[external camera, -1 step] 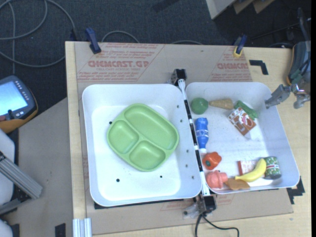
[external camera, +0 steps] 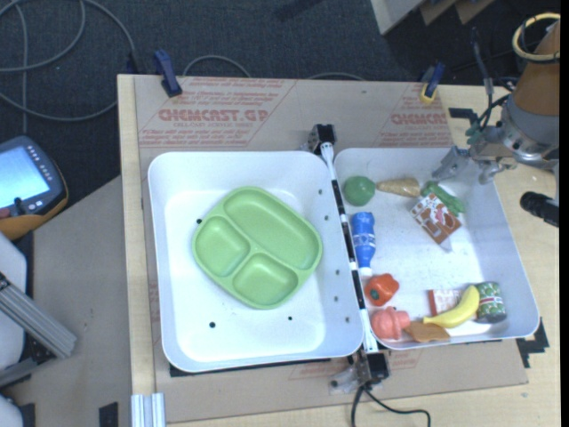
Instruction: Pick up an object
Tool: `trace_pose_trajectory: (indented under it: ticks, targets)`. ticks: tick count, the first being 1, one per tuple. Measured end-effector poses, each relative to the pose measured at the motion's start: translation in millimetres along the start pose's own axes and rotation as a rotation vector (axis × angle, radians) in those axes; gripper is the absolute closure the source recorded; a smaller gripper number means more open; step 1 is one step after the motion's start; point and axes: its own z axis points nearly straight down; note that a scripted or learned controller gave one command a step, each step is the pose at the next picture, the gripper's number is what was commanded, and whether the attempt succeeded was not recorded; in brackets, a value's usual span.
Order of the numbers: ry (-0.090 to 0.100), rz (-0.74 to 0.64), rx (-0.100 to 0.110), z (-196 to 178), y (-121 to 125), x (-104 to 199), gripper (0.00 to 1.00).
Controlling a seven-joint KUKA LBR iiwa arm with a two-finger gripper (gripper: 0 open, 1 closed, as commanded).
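- End effector (external camera: 462,160) hovers at the right bin's (external camera: 508,238) far edge, fingers spread, holding nothing.
- Nearest object: packet (external camera: 436,218), below it.
- Risk: the flat packet, crowded by the green stalk (external camera: 444,196), may slip the fingers.

Gripper (external camera: 462,160) poised over the far right corner of the right bin (external camera: 507,238), fingers spread and closed on nothing. Just below and left of it, a red-and-white packet (external camera: 435,218) touching a green leafy piece (external camera: 444,194); farther left, a tan piece (external camera: 398,186), a green ball (external camera: 359,189) and a blue bottle (external camera: 362,237) along the divider. Well below it, at the bin's near edge, a red pepper (external camera: 381,288), an orange-pink lump (external camera: 389,323), a banana (external camera: 455,310) and a green can (external camera: 490,301); far to its left, a green divided plate (external camera: 257,246) in the left bin (external camera: 169,238).
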Motion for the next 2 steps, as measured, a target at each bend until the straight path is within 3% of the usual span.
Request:
trace_pose_trajectory:
  ticks: [1,2]
  targets:
    - [0.003,-0.002,-0.001,-19.3,-27.2,66.9,0.0]
    - [0.001,0.008,0.007,62.5,-58.5,27.5,0.0]
